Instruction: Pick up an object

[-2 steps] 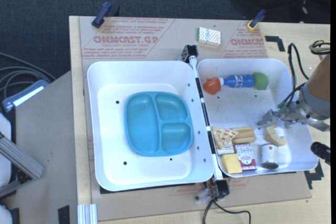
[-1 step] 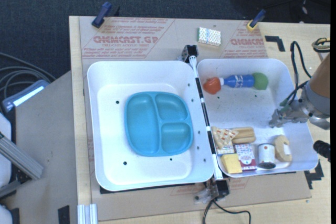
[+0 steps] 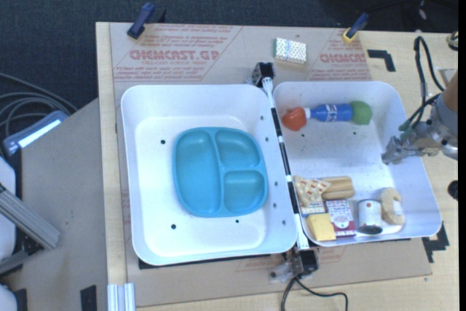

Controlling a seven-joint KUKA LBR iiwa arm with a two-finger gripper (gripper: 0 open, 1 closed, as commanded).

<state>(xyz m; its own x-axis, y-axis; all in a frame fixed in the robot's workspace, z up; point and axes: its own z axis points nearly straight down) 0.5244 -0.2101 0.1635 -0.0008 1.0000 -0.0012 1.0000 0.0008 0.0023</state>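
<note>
**End effector at right bin's rim, objects lying in bin**

Landmark: right bin [image 3: 393,95].

- End effector [image 3: 397,149] sits at the right bin's right wall, about mid-height of that wall, arm coming in from the right edge. Nothing visible between its tips; can't tell whether it's released or clenched, too small and partly hidden.
- Far end of the right bin: a blue bottle-like toy [image 3: 329,113] with a red end and a green end, lying on its side.
- Near end of the right bin, clustered: waffle-pattern piece [image 3: 309,189] touching a tan hot-dog bun [image 3: 336,188]; below them a yellow block [image 3: 320,226] and a red-white packet [image 3: 340,217]; just right of those a small can [image 3: 368,214] and a pale pastry-shaped item [image 3: 393,206].
- None of these touches the end effector.
- Left of the right bin, edge to edge: left bin [image 3: 138,156] holding a teal divided plate [image 3: 220,171].
- Beyond the right bin's far-left corner, on the counter [image 3: 189,54]: a small patterned box [image 3: 290,50].
</note>
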